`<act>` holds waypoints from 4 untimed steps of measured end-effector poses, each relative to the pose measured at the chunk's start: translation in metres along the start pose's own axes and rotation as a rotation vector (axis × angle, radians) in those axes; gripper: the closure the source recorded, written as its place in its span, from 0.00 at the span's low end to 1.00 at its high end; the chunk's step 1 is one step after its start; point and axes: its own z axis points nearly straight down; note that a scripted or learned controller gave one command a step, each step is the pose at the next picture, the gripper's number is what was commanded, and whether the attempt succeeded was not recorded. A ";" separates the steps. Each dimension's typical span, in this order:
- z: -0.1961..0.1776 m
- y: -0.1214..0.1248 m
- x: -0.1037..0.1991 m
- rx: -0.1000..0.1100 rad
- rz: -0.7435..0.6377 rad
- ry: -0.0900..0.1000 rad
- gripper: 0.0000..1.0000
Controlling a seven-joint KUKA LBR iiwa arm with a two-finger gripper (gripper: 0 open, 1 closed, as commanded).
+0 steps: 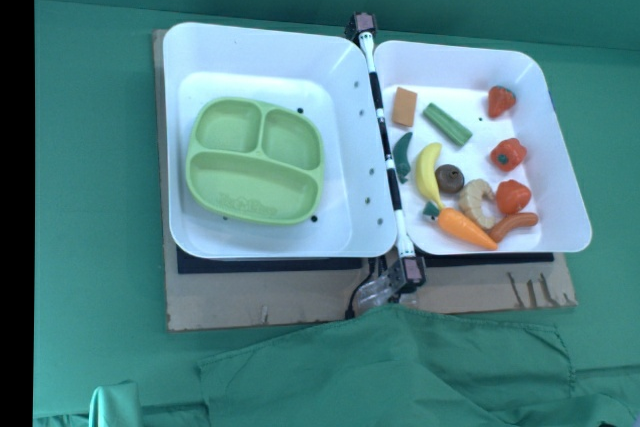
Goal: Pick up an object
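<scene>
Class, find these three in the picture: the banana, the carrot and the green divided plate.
banana (428, 172), camera view, middle of its curve
carrot (463, 228), camera view, orange body
green divided plate (255, 189), camera view, floor of its long compartment

no text, label, brand, number or sign can be read on anything here.

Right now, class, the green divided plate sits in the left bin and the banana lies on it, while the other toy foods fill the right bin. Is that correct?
Not quite. The banana is not on the plate; the camera view shows it in the right bin, among the other toy foods. The plate does sit in the left bin.
</scene>
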 end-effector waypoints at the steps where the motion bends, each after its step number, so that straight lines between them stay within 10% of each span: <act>1: 0.001 0.000 0.019 0.006 -0.003 0.001 1.00; 4: 0.011 -0.001 0.102 0.009 -0.003 0.002 1.00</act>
